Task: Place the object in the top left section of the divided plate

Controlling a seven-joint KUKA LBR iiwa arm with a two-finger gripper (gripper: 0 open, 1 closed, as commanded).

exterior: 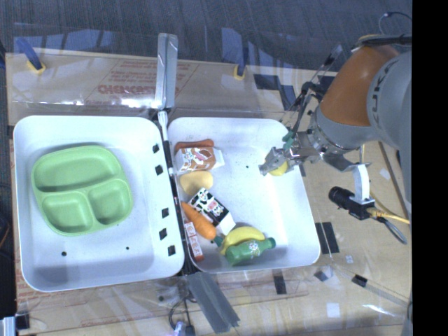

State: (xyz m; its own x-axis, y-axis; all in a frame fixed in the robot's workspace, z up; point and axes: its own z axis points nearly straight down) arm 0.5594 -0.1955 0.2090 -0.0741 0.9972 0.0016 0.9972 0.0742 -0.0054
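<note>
Looking down from the camera view, my claw (pixel 274 165) hangs over the right bin (pixel 301 219) near its right edge, fingers closed around a small yellow object (pixel 281 168). The green divided plate (pixel 82 187) lies in the left bin (pixel 84 264), toward its upper left, all 3 sections bare. Along the right bin's left edge sit a snack packet (pixel 196 157), a carrot (pixel 199 222), a banana (pixel 241 235) and a green bottle (pixel 248 250).
</note>
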